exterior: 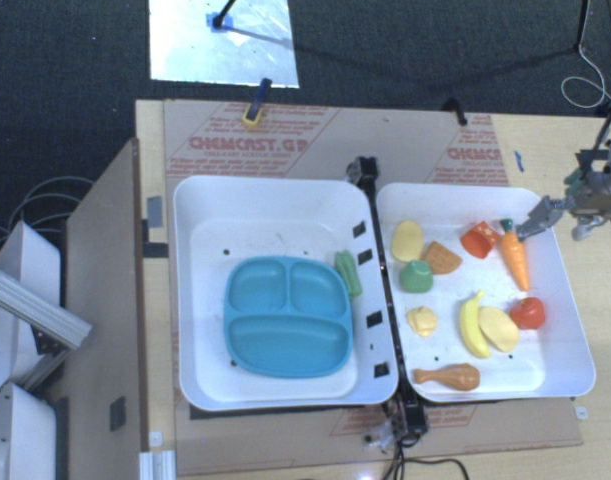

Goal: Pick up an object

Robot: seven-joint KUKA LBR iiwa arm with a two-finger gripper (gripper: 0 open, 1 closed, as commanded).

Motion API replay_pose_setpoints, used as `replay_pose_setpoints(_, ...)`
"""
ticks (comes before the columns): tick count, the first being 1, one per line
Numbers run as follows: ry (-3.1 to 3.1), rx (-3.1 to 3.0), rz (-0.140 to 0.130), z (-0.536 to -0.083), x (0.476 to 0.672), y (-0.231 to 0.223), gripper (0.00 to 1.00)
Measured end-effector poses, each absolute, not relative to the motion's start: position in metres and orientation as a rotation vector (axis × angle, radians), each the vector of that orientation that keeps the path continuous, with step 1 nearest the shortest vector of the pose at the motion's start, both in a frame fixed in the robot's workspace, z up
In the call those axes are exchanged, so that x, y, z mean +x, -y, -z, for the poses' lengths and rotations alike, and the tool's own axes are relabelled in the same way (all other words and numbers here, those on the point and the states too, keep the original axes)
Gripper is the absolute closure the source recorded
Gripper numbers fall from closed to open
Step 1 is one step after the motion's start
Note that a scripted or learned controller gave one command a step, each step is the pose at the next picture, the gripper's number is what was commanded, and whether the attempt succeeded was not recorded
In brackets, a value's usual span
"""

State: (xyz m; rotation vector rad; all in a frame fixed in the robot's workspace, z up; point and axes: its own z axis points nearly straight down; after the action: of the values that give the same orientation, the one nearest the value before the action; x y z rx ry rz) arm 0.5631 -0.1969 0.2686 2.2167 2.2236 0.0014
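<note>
here, in the camera view, two white bins sit side by side on the bench, and the right bin point(555, 298) serves as the landmark. the gripper point(533, 220) reaches in over that bin's far right corner, its tip hovering just above the green top of the carrot point(514, 256). whether the jaws are open or shut i cannot tell, and nothing shows clearly between them.

inside the right bin lie the toy foods. the carrot lies near the bin's far right side, pointing toward the near edge. a red pepper point(478, 240) sits just beside it, toward the bin's middle. a yellow lemon point(408, 239) rests at the bin's far left, with a green piece point(416, 276) touching its near side and an orange-brown piece point(443, 258) just beside both. a small yellow piece point(422, 320) lies near the bin's left wall. a banana point(471, 326) and a pale yellow fruit point(499, 328) touch each other at the bin's centre, with a red tomato point(527, 312) just right of them. a drumstick point(447, 376) lies along the bin's near edge.

left of the right bin, the left bin point(200, 268) holds a blue divided plate point(287, 316) and a green pod point(348, 273) beside it.
</note>
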Motion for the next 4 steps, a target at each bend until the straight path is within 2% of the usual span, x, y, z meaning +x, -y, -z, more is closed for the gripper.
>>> replay_pose_setpoints(1, -2.229, 2.226, 0.007, -0.131, 0.576, 0.205, 0.00)
replay_pose_setpoints(2, -2.226, 2.224, 0.002, -0.082, 0.515, 0.183, 0.00)
replay_pose_setpoints(3, -2.220, 2.218, -0.004, -0.095, 0.519, 0.184, 1.00)
replay_pose_setpoints(4, -2.220, 2.218, -0.004, -0.095, 0.519, 0.184, 0.00)
